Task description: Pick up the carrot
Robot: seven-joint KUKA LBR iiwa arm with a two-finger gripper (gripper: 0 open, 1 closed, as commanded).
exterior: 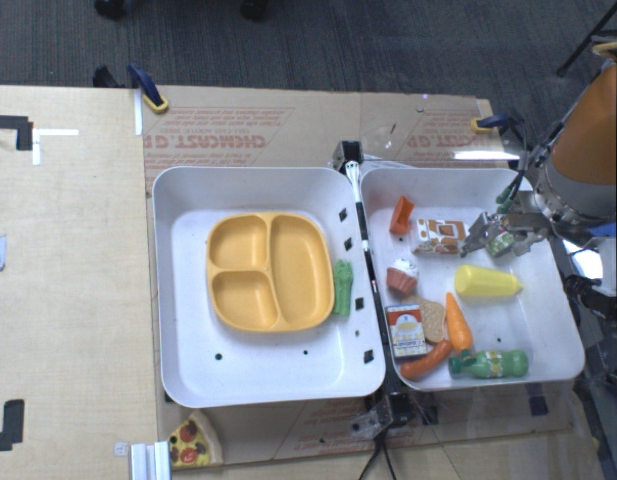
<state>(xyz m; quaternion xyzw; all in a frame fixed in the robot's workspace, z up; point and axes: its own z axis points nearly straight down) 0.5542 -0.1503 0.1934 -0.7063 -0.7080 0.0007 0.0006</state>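
Nearest the lower edge of the bench, a toy pizza slice [191, 442] lies outside the 2 bins, on the cardboard. Just above it, the left bin [178, 368] holds a yellow divided plate [270, 270] with 3 compartments, and a green piece [343, 288] rests against the plate's right rim. In the right bin [558, 308], the near wall collects most of the clutter, likely because the toys were tipped in loosely: a green bottle [488, 364], a red sausage-like piece [425, 362], a small printed packet [405, 330] and a round cracker [432, 320] sit tight together. The carrot [458, 321] lies among them, tilted, its lower end touching the sausage and bottle and its upper end just below a yellow block [487, 282]. Farther back sit a small cupcake [402, 278], a white carton [441, 236] and an orange-red piece [401, 216]. The gripper [496, 234] hovers at the far right of this bin, beside the carton and well apart from the carrot; whether it is released or clenched cannot be told, and nothing is visibly grasped. The pick looks not yet begun, and the crowding may hinder a clean grasp.
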